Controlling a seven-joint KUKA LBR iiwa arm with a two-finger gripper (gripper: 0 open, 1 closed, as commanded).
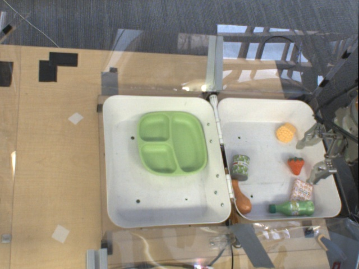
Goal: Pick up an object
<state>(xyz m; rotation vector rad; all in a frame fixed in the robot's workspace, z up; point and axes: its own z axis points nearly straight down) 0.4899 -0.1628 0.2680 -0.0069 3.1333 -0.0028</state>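
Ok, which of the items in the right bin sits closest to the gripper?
The red strawberry: it lies just left of the gripper, level with its fingertips. The yellow round piece and green bottle lie farther off.

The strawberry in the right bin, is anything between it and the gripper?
Nothing visible does. The gripper sits at the right bin's right edge, with its fingers spread, and the strawberry lies just left of it on bare floor. The yellow round piece and small packet lie off to either side.

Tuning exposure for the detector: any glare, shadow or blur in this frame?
Camera view: window-like reflections streak the surface above the right bin; a soft shadow darkens the left bin along its lower edge; the green plate and the strawberry read sharp; the gripper at the right edge looks slightly soft.
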